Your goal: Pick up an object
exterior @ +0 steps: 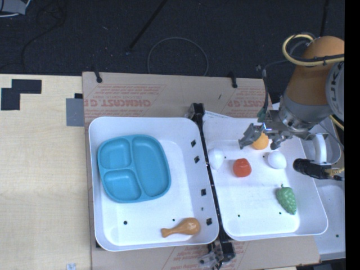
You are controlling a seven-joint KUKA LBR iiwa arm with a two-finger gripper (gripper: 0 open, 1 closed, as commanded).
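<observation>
Pincer [260,138] fingers stand spread wide over the right bin [315,229], one to each side of a small orange ball [260,142] that shows between them; whether they press it cannot be told. Just right of and below the pincer lies a white egg [276,161]. Below it to the left sits a red piece [242,167], and further left a second white egg [216,158] rests by the divider. Well below, toward the right, lies a green bunch of grapes [286,199]. Far to the pincer's left, the left bin [101,229] holds a blue divided plate [134,167] and, near its lower edge, a tan drumstick [181,228].
</observation>
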